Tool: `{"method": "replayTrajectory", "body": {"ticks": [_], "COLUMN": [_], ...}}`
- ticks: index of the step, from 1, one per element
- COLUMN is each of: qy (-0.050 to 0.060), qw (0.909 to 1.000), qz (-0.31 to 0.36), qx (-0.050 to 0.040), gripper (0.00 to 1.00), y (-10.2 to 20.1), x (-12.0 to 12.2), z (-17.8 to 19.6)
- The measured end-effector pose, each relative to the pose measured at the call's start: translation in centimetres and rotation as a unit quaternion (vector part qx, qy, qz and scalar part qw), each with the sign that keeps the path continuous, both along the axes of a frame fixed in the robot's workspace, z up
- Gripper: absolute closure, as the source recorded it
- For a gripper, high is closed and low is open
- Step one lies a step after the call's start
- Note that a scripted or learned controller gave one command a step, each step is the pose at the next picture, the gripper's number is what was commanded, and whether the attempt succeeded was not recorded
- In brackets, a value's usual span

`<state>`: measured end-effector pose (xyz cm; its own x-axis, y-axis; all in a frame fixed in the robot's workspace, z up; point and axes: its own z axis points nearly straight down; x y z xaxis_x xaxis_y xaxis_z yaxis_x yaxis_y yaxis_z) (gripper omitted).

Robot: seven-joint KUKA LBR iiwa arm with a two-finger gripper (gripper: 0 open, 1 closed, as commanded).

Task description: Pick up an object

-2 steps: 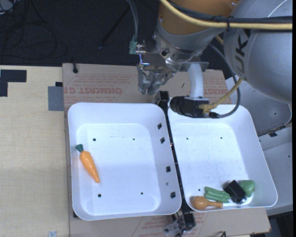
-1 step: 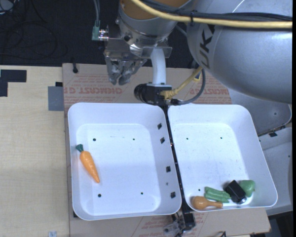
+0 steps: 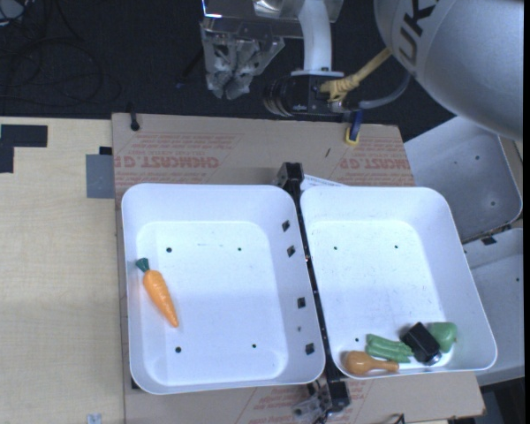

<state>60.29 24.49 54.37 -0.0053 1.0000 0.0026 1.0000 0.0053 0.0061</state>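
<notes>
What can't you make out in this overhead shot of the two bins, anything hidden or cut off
- Pincer: in the camera view, a blurred grey shape at the top; open or shut is unclear.
- Arm: cut off by the top and right edges.
- Green piece in the right bin: partly covered by the black object, so its shape is unclear.
- Black object: too small to identify.
- Carrot in the left bin: fully visible.

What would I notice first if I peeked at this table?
Probably the bright orange carrot lying alone by the left wall of the left bin. Next, the little heap in the right bin's near corner: a green pod, a black block and an orange gourd-shaped toy. The big grey arm looms at the top right.
</notes>
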Motion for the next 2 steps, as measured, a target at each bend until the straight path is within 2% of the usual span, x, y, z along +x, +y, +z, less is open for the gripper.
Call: {"method": "replayTrajectory", "body": {"ticks": [1,2], "qy": [0.012,-0.002], "qw": [0.9999,1.0], "qz": [-0.004,-0.001], "qx": [-0.0053,0.0006], "gripper": [1.0,1.0], "y": [-2.5,0.0], "x": [1.8,3.3], "z": [-14.7,0.3]}}
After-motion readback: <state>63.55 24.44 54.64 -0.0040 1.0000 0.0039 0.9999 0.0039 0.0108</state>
